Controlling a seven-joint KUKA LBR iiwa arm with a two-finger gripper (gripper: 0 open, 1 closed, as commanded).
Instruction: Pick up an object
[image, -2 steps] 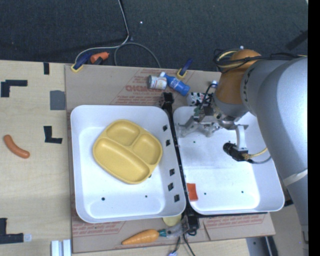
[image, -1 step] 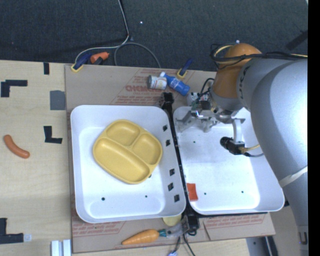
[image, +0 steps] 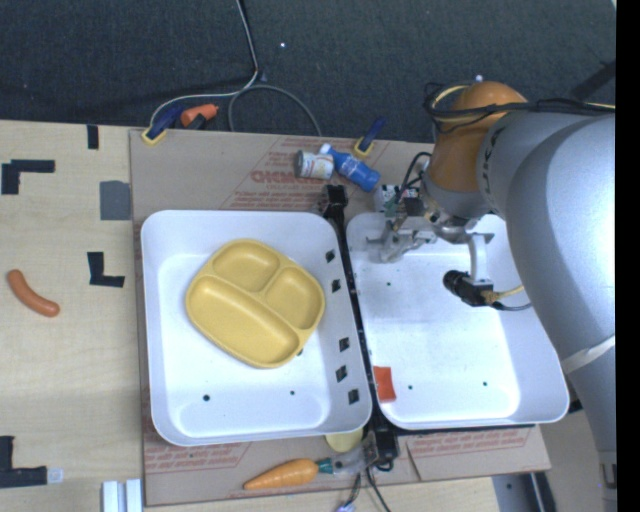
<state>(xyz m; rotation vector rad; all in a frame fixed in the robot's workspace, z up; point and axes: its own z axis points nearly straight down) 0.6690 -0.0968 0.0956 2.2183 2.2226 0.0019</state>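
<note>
A yellow divided plate (image: 257, 300) lies in the left white bin (image: 170, 400), tilted a little toward the divider. My gripper (image: 392, 243) hangs low over the far left corner of the right white bin (image: 520, 400), close to the divider between the bins. The grey arm with its orange band (image: 470, 130) comes in from the right and hides the far right part of that bin. I see nothing under the gripper. A small orange-red piece (image: 383, 382) sits at the near left side of the right bin, by the divider.
Outside the bins, a white and blue bottle (image: 335, 165) lies on the cardboard behind them. A toy carrot (image: 283, 475) rests in front of them and a toy sausage (image: 33, 293) lies on the bench at far left. Clamps (image: 180, 118) hold the cardboard's back edge.
</note>
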